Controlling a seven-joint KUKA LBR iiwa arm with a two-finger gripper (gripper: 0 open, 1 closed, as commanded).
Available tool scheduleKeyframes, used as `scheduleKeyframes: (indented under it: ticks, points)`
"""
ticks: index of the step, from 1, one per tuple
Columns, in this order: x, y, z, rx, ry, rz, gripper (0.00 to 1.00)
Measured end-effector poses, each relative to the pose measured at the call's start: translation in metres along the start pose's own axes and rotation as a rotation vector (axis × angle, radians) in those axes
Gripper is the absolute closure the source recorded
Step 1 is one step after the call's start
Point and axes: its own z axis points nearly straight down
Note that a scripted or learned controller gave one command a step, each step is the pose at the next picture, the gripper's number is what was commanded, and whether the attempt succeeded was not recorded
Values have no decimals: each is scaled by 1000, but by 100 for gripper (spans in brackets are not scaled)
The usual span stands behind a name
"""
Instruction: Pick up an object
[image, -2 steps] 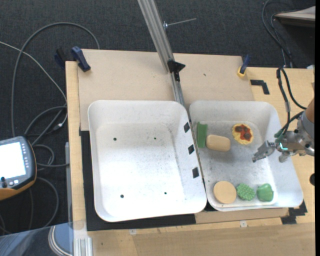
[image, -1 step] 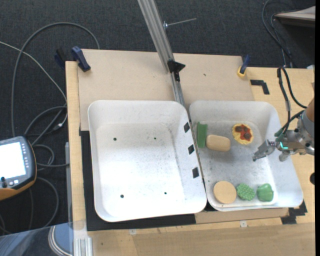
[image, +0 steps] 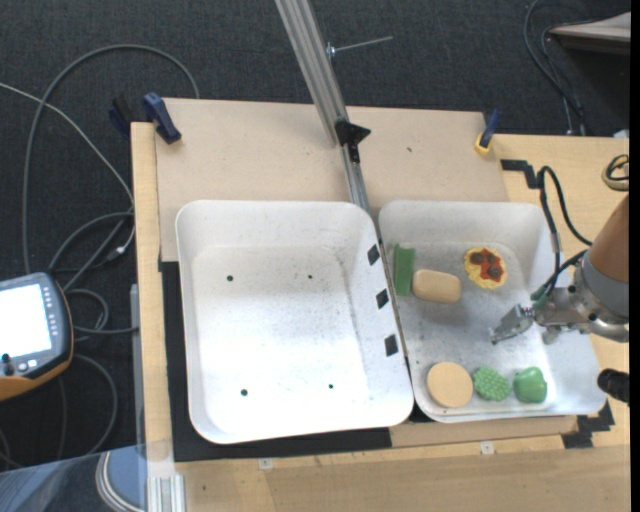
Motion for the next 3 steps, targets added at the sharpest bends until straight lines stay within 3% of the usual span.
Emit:
scheduleKeyframes:
  ticks: [1, 2, 3]
  points:
    - [1, -1, 51, -1, 0, -1, 0]
    - [0, 1, 37, -9, -2, -1, 100]
    - [-4, 4, -27, -15, -7, -2, 100]
